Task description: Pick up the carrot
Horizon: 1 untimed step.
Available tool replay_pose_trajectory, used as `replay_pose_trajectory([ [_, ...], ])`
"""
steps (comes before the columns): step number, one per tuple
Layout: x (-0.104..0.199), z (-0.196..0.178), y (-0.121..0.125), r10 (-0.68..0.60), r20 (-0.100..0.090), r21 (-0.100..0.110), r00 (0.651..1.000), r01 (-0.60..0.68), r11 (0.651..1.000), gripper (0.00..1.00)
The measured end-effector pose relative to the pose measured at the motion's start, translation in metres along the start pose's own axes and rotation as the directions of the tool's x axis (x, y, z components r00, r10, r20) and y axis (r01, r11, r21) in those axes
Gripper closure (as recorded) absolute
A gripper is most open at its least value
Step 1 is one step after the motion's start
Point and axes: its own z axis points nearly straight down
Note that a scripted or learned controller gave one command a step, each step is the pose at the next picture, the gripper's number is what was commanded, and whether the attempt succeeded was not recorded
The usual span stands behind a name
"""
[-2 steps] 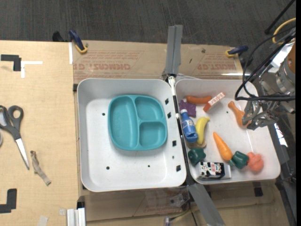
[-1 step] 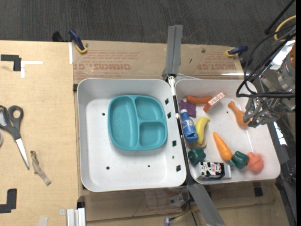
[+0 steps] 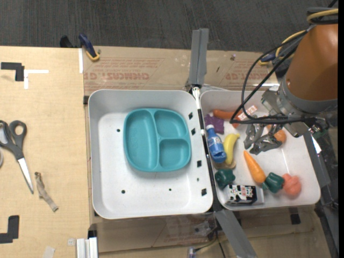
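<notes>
Camera view gives us the claw low in the right bin, its dark fingers spread apart with nothing between them, hanging just above the carrot's upper end. We see the carrot lying free on the bin floor, slanting down to the right, between a banana on its left and a green block at its lower end. Over in the left bin we find a teal plate, and scissors lie on the surface.
</notes>
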Motion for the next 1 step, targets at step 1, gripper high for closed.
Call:
replay_pose_trajectory([
  [1, -0.0055, 0.0476, -0.0121, -0.454, 0.000, -0.002, 0.891, 0.454, 0.891, 1.00],
])
